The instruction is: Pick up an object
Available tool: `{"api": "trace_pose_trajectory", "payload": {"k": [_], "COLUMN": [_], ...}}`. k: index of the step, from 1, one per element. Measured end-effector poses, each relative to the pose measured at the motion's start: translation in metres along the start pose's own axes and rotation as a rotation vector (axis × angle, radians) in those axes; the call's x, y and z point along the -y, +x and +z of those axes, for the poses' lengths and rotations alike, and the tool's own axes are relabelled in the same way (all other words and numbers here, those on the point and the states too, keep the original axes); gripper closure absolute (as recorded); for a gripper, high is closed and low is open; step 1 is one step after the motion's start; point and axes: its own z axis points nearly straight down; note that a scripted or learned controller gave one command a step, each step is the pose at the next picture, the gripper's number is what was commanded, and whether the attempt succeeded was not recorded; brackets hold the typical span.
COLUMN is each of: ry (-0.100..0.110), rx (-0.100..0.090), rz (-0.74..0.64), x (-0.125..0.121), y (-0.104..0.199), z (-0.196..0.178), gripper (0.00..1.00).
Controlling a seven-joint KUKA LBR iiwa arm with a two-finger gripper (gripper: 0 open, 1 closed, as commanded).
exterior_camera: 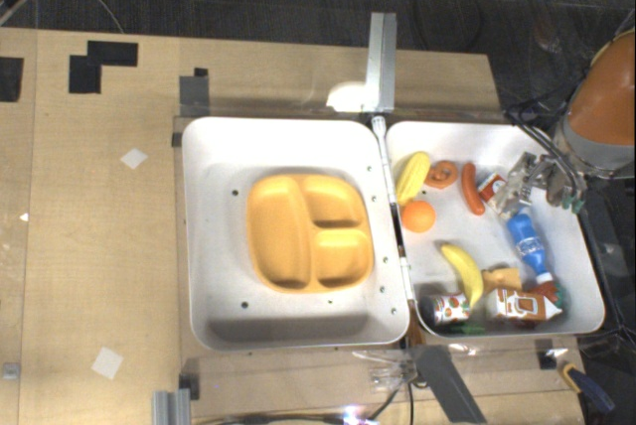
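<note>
Nearest the front edge of the right bin (594, 306): a small can (449, 310) at the front-left corner, a juice carton (517, 307) lying flat beside it, and something brownish (502, 278) just behind the carton, too small to identify.

Next back: a banana (463, 272), long axis running from mid-bin toward the front, curving to the can. Blue bottle (527, 243) lies to its right, long axis roughly front-to-back with a slight tilt, cap end toward the back.

Mid-bin by the left wall: an orange (418, 216), with a second banana (411, 177) just behind it, nearly upright along the divider. A donut-like ring (442, 175) and a red sausage shape (473, 195) sit toward the back centre, with a small red-and-white pack (491, 186) next to them.

Tool (527, 181) hangs over the back-right part of the bin, arm coming in from the right edge. Can't tell its finger state from this angle; nothing visibly gripped.

Key relation: the blue bottle lies directly frontward of the tool, cap end near it, so it's my guess for the target. Bottle is translucent blue with a pale label band, round-bodied, likely to roll if pinched off-centre. Grasp should close across its short axis.

Left bin (204, 214) holds a yellow divided tray (308, 230), centred.
</note>
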Motion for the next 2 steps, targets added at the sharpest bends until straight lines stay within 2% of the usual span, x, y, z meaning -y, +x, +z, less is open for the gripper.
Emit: {"api": "trace_pose_trajectory", "payload": {"k": [1,2], "ry": [0.000,-0.005], "rx": [-0.001,0.013], "rz": [-0.001,0.375], "x": [0.000,-0.002], "y": [0.000,0.021], "z": [0.001,0.021], "gripper": [0.00,0.00]}}
